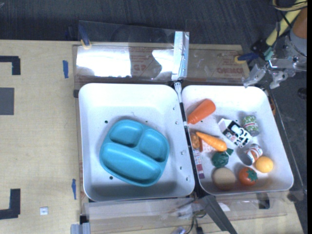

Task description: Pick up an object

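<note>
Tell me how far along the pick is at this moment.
Done: nothing visible yet. The toy items, among them the orange carrot and the tomato, all lie in the right bin, and the blue divided plate sits in the left bin. In hand: the gripper sits up at the right bin's far right corner, outside its rim, with no object at it. Left: the approach, grasp and lift.

1. I see my arm (297,30) at the upper right of the camera view, reaching in from the right edge.
2. Its orange band shows at the very edge, above the wrist.
3. My gripper (265,74) hangs at the wrist's lower left, metal parts pointing down and leftward.
4. It grips nothing that I can make out.
</note>
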Controlling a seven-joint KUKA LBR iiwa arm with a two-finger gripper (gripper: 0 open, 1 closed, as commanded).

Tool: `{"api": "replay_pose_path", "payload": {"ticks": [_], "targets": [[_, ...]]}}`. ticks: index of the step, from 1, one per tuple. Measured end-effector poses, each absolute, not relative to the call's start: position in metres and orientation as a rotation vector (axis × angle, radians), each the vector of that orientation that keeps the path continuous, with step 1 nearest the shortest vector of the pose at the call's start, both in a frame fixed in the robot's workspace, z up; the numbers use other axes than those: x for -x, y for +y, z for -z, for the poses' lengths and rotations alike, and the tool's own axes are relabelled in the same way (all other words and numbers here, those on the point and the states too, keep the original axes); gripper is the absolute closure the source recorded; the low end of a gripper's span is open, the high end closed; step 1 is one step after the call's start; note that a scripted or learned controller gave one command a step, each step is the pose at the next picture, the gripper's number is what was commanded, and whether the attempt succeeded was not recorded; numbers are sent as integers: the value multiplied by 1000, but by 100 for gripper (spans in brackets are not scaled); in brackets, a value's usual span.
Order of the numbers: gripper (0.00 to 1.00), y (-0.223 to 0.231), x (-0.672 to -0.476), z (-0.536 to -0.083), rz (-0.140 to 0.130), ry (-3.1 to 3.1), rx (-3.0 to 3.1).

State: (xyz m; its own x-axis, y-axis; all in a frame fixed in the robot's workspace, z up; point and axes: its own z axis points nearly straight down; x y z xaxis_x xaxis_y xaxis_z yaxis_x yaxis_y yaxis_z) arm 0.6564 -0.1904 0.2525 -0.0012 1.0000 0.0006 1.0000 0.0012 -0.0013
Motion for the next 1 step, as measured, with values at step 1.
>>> {"api": "replay_pose_path", "payload": {"ticks": [1], "targets": [[0,-157,-662,-155,-4,-2498,1894]]}}
